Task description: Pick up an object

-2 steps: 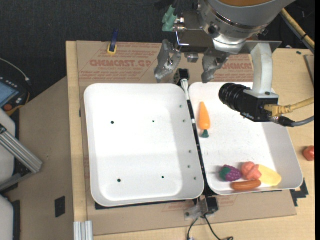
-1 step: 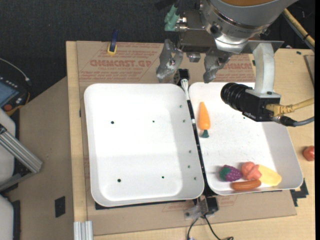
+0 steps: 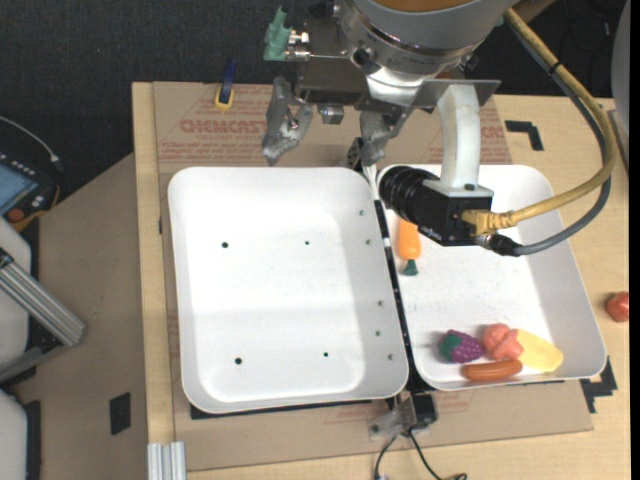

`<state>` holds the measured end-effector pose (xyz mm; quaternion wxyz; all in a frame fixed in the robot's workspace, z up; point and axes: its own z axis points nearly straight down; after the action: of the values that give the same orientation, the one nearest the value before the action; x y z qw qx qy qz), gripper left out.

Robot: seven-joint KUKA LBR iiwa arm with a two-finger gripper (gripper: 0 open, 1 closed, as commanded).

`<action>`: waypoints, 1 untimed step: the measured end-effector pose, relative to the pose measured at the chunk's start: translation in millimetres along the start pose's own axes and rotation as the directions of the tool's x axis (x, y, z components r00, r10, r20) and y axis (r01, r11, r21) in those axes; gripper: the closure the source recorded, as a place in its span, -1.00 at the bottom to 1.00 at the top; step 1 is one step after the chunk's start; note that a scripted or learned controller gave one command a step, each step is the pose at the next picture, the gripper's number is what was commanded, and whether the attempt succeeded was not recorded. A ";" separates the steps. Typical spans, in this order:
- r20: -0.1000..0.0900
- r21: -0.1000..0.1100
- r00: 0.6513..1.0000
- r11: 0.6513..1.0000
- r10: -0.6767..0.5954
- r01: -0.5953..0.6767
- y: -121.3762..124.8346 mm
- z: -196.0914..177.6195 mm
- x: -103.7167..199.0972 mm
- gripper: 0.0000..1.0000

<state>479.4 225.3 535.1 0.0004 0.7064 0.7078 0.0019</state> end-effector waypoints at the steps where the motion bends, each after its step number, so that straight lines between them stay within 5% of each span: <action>1: 0.003 0.006 1.000 1.000 0.004 -0.004 29.8 28.9 -106.8 -1.00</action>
<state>509.5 118.6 506.1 -0.0007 0.7078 0.7064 -0.0013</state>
